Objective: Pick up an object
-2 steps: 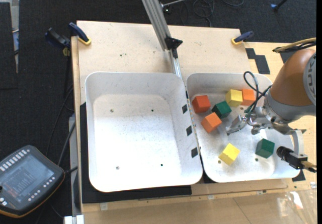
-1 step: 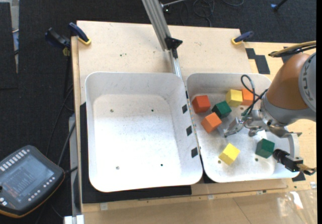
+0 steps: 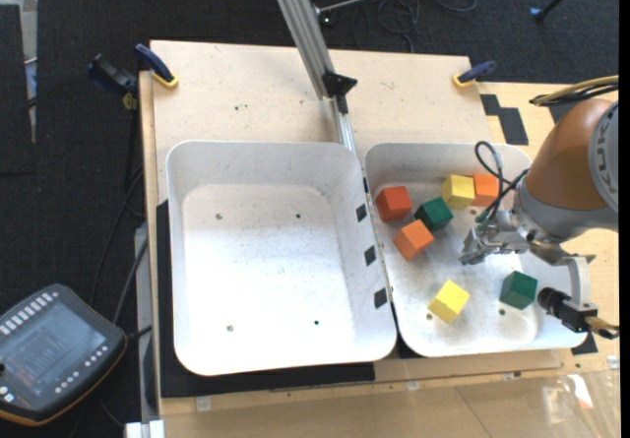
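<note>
Roughly mid-bin: gripper low over right bin, nothing seen held

Right bin (image 3: 394, 328) holds all the blocks; left bin (image 3: 187, 229) sits just beside it, the two touching along the middle edge. Arm (image 3: 576, 170) comes in from the right, orange band near the frame edge, grey wrist below it. Gripper (image 3: 477, 247) points down into the right bin, roughly centre-right of its floor. Finger state: cannot tell, too small and dark against the wrist hardware. No block visible in its grasp.

Blocks in the right bin:
- red-orange block (image 3: 394, 201), upper left area, near the bin's left wall.
- dark green block (image 3: 434, 214), just right of the red-orange one, close to touching the yellow one above it.
- yellow block (image 3: 459, 190), upper middle, just beside an orange block (image 3: 485, 187) on its right, which is partly covered by a black cable (image 3: 489, 162) looping off the arm.
- second orange block (image 3: 414, 238), below the dark green block, tilted.
- second yellow block (image 3: 450, 300), lower middle, on its own, apart from the others.
- second green block (image 3: 518, 289), lower right, below the wrist, near the bin's front rim.

Nearest blocks to the gripper are the dark green one at upper left and the green one at lower right; neither touches it as far as can be seen.

Bench (image 3: 256, 92) is pale board, with blue-and-yellow clamps (image 3: 156, 66) at the far corners. Grey metal pole (image 3: 300, 13) slants down to the gap between bins. Teach pendant (image 3: 54, 352) sits at lower left off the bench.
</note>
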{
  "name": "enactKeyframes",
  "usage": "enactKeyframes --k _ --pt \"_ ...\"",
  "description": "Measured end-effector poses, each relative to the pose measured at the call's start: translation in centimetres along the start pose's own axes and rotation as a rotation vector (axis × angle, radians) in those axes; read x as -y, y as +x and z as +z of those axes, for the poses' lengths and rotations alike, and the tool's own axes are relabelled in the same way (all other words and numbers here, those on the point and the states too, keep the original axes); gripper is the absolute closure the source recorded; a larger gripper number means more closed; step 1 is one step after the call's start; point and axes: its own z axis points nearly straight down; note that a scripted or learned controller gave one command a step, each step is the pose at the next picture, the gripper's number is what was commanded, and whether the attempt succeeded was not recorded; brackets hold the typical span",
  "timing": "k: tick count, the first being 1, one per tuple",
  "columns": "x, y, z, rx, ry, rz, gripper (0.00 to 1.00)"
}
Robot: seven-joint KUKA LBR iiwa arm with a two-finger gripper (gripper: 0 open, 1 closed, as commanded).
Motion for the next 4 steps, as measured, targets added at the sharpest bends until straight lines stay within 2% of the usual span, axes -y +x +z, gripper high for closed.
enactKeyframes --k 2,3,4 --pt "0.6 -0.8 -10.0 0.002 -0.005 -0.002 1.0" --pt "0.5 -0.8 -13.0 0.002 -0.004 -0.002 1.0" --pt "-0.9 4.2 -14.0 -0.001 -0.002 -0.007 1.0"
